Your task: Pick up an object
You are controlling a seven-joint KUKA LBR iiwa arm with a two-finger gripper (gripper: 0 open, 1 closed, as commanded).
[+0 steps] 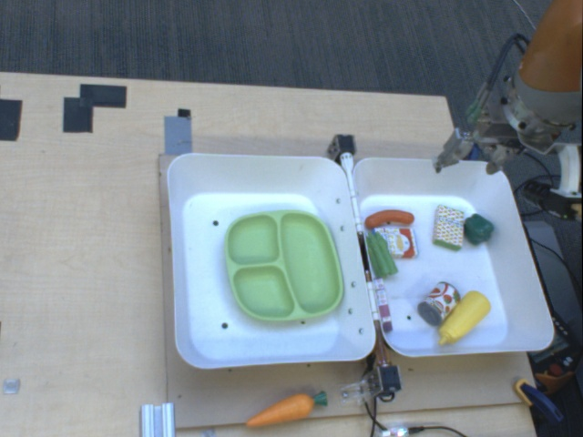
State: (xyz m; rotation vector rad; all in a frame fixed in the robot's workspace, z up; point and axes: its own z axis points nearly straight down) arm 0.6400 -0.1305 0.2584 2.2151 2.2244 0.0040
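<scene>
- White plastic, shallow and rounded at the corners: the right bin (519,271) carries the things to be picked, and the left bin (196,271) sits against it, sharing a middle seam.
- Along the right bin's left wall lie a red sausage (389,218), a red-and-white packet (397,240) just below it, and a green pod (381,255) touching the packet's left side.
- Toward the far right corner sit a speckled yellow-green block (448,227) and a dark green lump (478,229), just beside each other.
- Near the front edge a small can (438,303) with a red-and-white label lies tipped, touching a yellow bottle (465,317) that lies slanted to its right.
- Bare white floor shows in the middle of the right bin, between the far pair and the near pair, and along its right wall.
- Left bin holds a pale green divided tray (284,265) with three compartments; bare white floor runs all round it.
- End effector (466,151) hangs over the right bin's far rim near the back corner, apart from every object, with nothing between its fingers; I cannot tell how far they are parted.
- On the table (82,271), in front of the bins, lies an orange carrot (284,410).
</scene>
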